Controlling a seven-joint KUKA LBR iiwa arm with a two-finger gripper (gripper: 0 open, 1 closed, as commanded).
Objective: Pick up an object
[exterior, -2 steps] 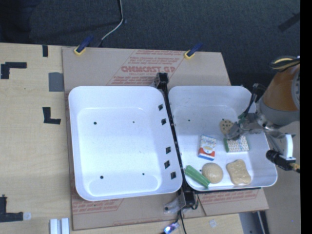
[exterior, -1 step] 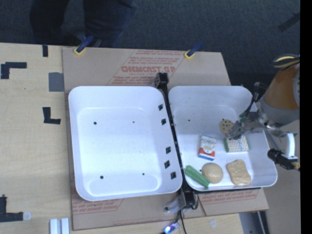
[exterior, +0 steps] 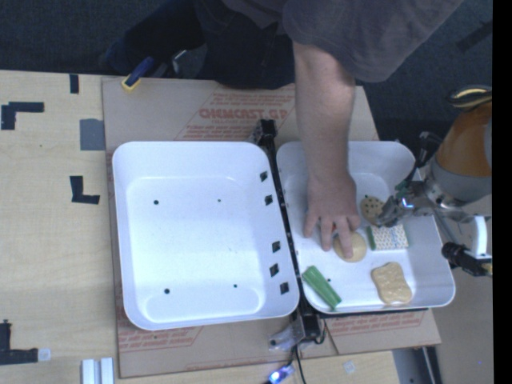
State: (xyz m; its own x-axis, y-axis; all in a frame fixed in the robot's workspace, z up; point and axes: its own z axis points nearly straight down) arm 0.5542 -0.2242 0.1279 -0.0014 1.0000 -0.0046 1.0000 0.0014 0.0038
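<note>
At the far left, black tape marks (exterior: 22, 114) are seen on the wooden tabletop (exterior: 48, 238), and a blue and yellow object (exterior: 137, 74) lies near the top edge of a cardboard sheet (exterior: 232, 110) spread beneath the bins. The left bin (exterior: 128, 162) is seen on this sheet, with small dark dots on its floor. Just beside it stands the right bin (exterior: 444, 290), into which a person's forearm (exterior: 324, 110) is reached from above; the hand (exterior: 330, 214) is laid on the bin floor, with the fingertips touching a pale round object (exterior: 350, 248). A green object (exterior: 321, 286) lies near the bin's lower left corner, and a tan sponge-like piece (exterior: 391, 283) near its lower right. A round speckled item (exterior: 370, 207) and a white patterned card (exterior: 388, 237) lie between the hand and the gripper (exterior: 394, 208), which is lowered near these two items at the right; whether it is open or closed cannot be told.
</note>
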